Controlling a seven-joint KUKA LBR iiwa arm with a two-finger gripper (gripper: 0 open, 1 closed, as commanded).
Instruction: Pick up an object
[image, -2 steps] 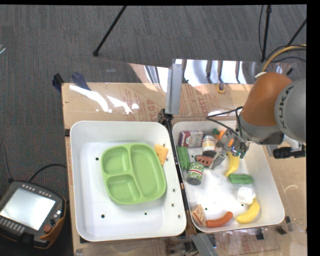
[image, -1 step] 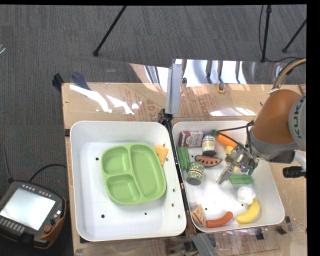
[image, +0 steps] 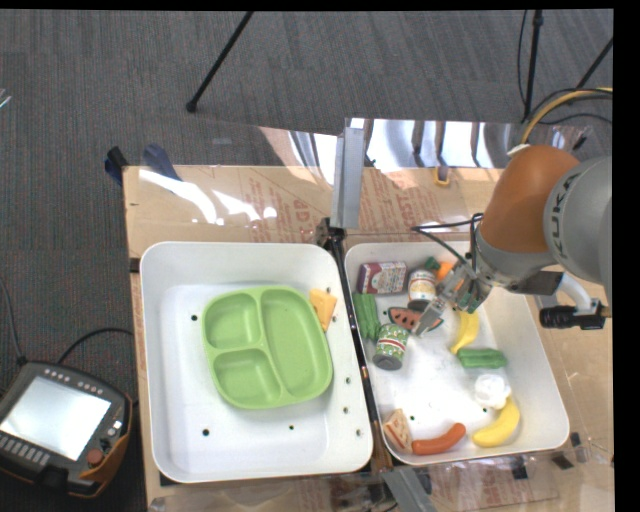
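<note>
One gripper (image: 437, 318) over right bin (image: 548, 400), fingers spread, gripping nothing. Watermelon slice (image: 404, 319) touching fingertips on the left side; green can (image: 391, 346) just below-left; yellow banana (image: 465, 332) just right; small jar (image: 422, 285) just above.

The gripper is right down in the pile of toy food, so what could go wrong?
The gripper hangs among crowded toys in the right bin. It might nudge the watermelon slice or tip the small can beside it instead of grabbing one. The banana and jar are close too, so it could pinch two things, or slip off and come up with nothing.
</note>
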